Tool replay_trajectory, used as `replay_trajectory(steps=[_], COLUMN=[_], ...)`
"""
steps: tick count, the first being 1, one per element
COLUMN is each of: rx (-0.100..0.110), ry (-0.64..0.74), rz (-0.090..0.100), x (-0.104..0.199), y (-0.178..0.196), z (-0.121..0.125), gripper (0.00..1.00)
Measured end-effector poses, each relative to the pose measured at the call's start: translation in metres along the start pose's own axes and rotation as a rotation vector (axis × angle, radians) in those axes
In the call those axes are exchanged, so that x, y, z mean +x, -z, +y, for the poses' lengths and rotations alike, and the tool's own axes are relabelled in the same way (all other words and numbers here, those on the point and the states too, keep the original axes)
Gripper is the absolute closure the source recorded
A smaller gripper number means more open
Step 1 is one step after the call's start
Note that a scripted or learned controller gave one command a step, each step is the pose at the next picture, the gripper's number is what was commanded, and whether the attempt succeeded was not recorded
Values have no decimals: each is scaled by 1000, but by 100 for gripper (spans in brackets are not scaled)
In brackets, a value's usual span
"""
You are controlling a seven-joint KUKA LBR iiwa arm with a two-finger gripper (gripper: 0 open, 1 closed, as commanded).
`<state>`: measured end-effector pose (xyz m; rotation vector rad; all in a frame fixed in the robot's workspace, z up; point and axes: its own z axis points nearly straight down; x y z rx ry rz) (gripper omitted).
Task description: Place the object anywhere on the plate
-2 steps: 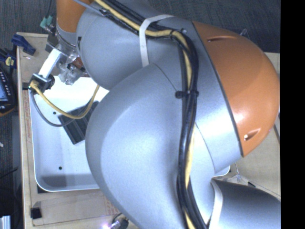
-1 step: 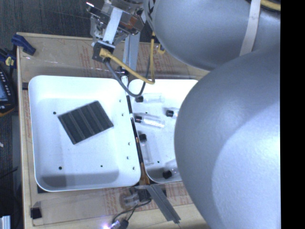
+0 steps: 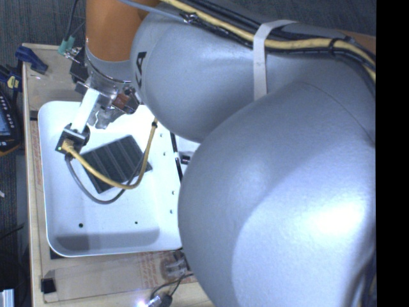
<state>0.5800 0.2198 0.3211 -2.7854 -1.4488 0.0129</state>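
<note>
Camera view: dark ribbed slab (image 3: 116, 161) lies with long axis rising rightward, end effector (image 3: 102, 115) state unclear.

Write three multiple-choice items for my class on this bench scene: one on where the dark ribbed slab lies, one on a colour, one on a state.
1. Where does the dark ribbed rectangular slab lie?
A. on top of the arm
B. in the shallow white bin at the view's left
C. on the floor beside the bench

2. What colour is the band above the wrist of the grey arm?
A. green
B. orange
C. blue

3. How does the slab rest?
A. flat on the bin floor
B. standing on edge
C. hanging in mid-air

Key:
1 B, the bin's white walls surround it.
2 B, the band shows orange.
3 A, its broad ribbed face points up.
</note>
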Motion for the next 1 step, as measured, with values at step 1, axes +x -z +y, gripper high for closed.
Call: replay_trajectory(steps=[1], rx=[1], ry=[405], rz=[3], x=[-39], y=[-57], z=[60], gripper=[100])
